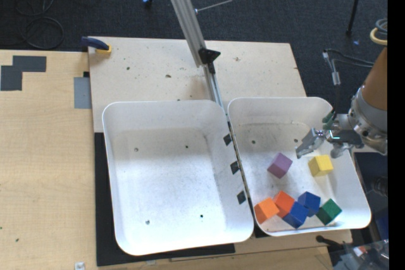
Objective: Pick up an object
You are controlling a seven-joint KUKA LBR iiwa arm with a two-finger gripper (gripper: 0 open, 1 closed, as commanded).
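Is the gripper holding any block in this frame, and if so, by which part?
Nothing is held. The gripper hangs open above the right bin, just above the yellow block, with no block between its fingers.

The pale bench (158, 66) bears two white bins (120, 117) side by side

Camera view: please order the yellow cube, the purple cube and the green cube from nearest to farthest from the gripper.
From the gripper:
1. Yellow cube, just below it.
2. Purple cube, to its left.
3. Green cube, at the bin's near edge.
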